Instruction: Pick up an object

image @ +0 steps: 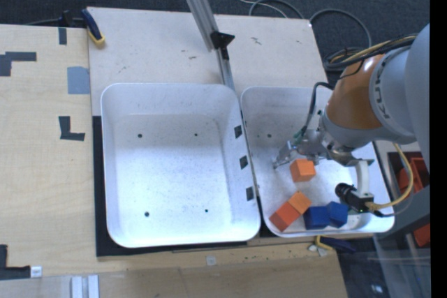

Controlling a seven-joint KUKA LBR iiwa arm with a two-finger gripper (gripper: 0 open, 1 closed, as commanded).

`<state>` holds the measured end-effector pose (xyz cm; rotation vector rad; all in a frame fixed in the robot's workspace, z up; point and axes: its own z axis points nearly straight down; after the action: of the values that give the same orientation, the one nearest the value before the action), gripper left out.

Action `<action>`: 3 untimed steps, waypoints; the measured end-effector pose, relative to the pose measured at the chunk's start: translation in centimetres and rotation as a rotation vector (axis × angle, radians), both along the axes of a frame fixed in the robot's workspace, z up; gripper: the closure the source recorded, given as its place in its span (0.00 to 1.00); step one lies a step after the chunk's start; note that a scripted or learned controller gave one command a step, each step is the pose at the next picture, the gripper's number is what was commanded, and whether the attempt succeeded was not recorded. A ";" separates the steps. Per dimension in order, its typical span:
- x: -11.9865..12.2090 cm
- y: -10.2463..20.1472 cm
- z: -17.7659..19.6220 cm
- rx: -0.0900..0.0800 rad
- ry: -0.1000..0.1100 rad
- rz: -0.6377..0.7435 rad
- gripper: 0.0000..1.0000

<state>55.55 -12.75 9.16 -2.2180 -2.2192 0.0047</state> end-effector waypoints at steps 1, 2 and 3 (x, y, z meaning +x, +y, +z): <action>0.1 0.0 1.0 0.000 -0.002 0.002 1.00; 0.1 0.0 0.9 0.000 -0.001 0.002 0.00; -2.5 2.4 0.0 -0.001 -0.002 0.000 0.00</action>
<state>53.06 -10.31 9.17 -2.2193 -2.2215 0.0034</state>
